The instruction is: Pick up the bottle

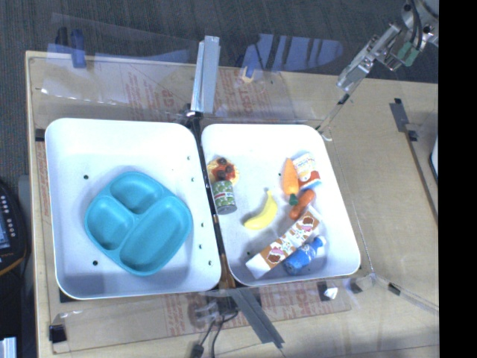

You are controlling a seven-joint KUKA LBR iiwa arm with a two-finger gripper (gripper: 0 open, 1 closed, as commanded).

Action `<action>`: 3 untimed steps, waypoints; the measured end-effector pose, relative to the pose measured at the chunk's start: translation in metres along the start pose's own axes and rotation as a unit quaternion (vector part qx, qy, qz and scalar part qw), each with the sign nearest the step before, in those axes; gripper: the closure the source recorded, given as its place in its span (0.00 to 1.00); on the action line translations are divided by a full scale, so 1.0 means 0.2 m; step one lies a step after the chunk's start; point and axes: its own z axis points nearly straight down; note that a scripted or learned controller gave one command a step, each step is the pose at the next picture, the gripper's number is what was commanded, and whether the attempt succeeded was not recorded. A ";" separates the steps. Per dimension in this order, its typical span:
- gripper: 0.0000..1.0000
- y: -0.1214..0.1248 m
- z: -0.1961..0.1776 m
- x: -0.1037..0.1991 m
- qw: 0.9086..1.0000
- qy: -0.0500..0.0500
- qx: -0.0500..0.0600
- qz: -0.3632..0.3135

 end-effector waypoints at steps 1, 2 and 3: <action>1.00 0.00 -0.06 0.00 1.000 -0.001 0.000 -0.002; 1.00 0.01 -0.11 0.00 1.000 -0.003 0.000 -0.003; 1.00 0.01 -0.16 0.00 1.000 -0.005 0.001 -0.005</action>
